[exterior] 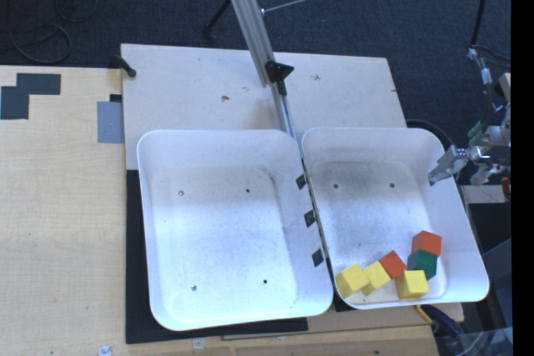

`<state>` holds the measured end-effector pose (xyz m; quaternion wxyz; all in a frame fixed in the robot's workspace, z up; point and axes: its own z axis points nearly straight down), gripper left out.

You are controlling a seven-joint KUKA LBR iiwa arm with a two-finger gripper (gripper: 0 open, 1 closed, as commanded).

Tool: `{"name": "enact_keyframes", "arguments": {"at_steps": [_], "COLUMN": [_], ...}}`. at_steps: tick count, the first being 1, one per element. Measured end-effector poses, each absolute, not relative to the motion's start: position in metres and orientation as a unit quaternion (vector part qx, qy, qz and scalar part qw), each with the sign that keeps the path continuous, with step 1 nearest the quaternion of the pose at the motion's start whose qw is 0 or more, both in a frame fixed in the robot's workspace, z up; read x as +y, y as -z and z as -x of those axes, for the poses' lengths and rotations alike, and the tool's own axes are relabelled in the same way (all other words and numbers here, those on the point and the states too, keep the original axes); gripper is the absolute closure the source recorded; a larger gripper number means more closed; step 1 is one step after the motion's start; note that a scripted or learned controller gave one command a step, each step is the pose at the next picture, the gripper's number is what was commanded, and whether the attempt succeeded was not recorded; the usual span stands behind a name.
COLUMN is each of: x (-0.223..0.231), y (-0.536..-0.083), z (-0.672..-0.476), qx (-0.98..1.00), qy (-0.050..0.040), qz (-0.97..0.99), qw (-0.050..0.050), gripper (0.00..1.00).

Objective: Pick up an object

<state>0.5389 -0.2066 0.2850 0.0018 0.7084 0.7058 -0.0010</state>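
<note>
My gripper (446,167) sits at the right edge of the picture, just over the far right rim of the right-hand shallow white plastic bin (367,147). It is small and partly cut off there, so I cannot tell how it is set, and I see nothing held in it.

The things I could pick up are all in that same bin, bunched in its near right corner. There is a red-orange cube (427,243) at the back, a dark green cube (423,262) touching it just in front, and a yellow cube (412,284) in front of that. To their left is a second orange cube (392,264), then two more yellow blocks (364,278) pressed side by side.

So the blocks lie toward the near side of the bin from my gripper, and a little to the left in the picture. The red-orange cube is the closest one to me, I think. The whole bunch runs in a line along the near wall.

The blocks touch each other, so it is hard to see gaps between them. The left-hand white bin (167,179) is well away from me.
</note>
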Motion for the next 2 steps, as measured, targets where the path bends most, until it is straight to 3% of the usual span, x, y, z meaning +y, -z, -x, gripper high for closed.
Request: {"name": "enact_keyframes", "arguments": {"at_steps": [1,2], "x": [-0.177,-0.187], "y": [-0.312,-0.291], "z": [-0.577,-0.56], "qx": [0.708,0.707], "qy": [-0.0011,0.0016], "qz": [-0.706,-0.708], "qw": [0.001,-0.002], "gripper": [0.0,0.0]}}
